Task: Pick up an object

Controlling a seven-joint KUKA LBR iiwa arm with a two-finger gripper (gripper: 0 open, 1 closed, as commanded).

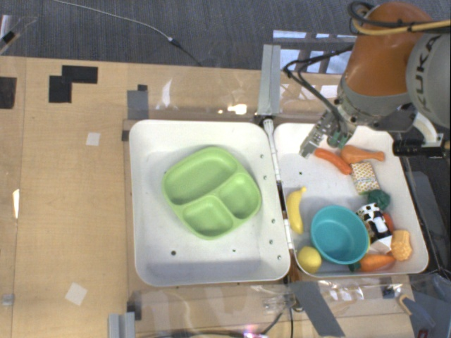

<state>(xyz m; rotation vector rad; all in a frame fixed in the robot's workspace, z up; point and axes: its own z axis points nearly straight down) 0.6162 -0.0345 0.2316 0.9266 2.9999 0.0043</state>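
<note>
Two bins: your gripper (pixel 321 141), fingers seemingly spread and holding nothing, hangs beside the carrot (pixel 333 160) in the crowded right bin (pixel 416 259).

The grey arm with the orange band (pixel 384 55) is cut off by the right and top edges, so its upper links cannot be followed. Its two-finger gripper (pixel 318 141) is blurred, and whether anything lies between the fingers cannot be told. Just below and right of the gripper, the long orange carrot-shaped toy (pixel 335 160) has its upper end hidden under the fingers. Further below the gripper, the teal plastic bowl (pixel 340 234) covers part of the orange toy (pixel 375 262) at its lower right, and the small black-and-white toy (pixel 376 222) beside the bowl is too small to identify.
</note>
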